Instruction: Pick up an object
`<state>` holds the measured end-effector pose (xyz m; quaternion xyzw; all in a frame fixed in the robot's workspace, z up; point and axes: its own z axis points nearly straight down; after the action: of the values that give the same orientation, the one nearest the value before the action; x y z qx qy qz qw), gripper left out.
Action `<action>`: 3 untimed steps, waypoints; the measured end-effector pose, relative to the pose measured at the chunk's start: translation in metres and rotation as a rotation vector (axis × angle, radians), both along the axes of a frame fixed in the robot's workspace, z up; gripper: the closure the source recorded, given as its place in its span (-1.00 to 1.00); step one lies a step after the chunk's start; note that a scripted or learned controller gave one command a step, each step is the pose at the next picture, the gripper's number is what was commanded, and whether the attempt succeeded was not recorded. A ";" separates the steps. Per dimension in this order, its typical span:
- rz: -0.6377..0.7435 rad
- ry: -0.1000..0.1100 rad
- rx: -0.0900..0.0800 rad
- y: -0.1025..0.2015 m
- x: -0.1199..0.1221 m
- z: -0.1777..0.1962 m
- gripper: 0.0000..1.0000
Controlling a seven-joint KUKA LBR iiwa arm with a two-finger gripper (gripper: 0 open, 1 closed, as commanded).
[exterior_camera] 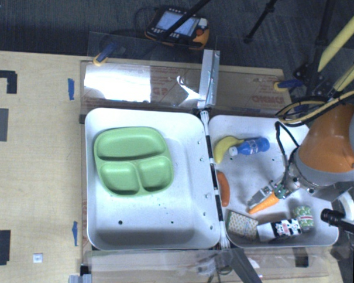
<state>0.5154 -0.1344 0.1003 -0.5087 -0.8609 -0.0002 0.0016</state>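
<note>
Orange toy carrot (264,203) lies in the right white bin (246,170), touching your claw (278,190) at its upper-right end. Its long axis runs diagonally, the tip pointing down-left, away from the claw. Whether the claw is spread or pinching the carrot, you cannot tell

Grey arm (331,174) — broad orange band, black cables looping above.
</note>
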 end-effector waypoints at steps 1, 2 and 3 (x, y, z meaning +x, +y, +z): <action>0.382 -0.006 -0.001 0.024 0.010 0.075 -1.00; 0.560 -0.002 0.002 -0.023 -0.035 0.042 -1.00; 0.512 -0.006 -0.001 -0.059 -0.035 0.039 -1.00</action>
<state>0.4807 -0.1933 0.1398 -0.2743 -0.9616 -0.0009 -0.0010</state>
